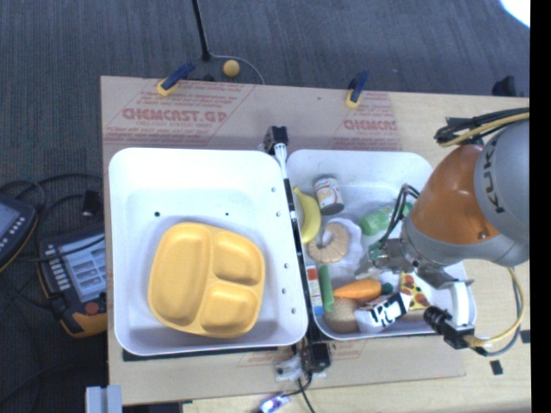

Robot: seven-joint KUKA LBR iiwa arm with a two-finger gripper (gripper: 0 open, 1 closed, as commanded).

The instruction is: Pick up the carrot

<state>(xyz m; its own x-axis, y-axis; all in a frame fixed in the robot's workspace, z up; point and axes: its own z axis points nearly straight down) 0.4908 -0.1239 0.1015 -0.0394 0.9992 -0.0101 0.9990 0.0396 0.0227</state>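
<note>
Low in the right-hand shallow white bin (303, 231), the small orange toy carrot (357, 290) lies among other toys, not yet lifted. Just beside it hangs the arm's gripper (392, 265), its grip state unclear; grasping and lifting likely remain.

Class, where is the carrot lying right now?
The carrot lies in the right bin, near its front edge, just left of the pincer.

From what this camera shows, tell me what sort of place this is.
Probably a robotics lab bench set up for picking trials: a grey and orange arm reaches over two white bins, the right one holds toy food including a carrot, and cables run alongside.
</note>
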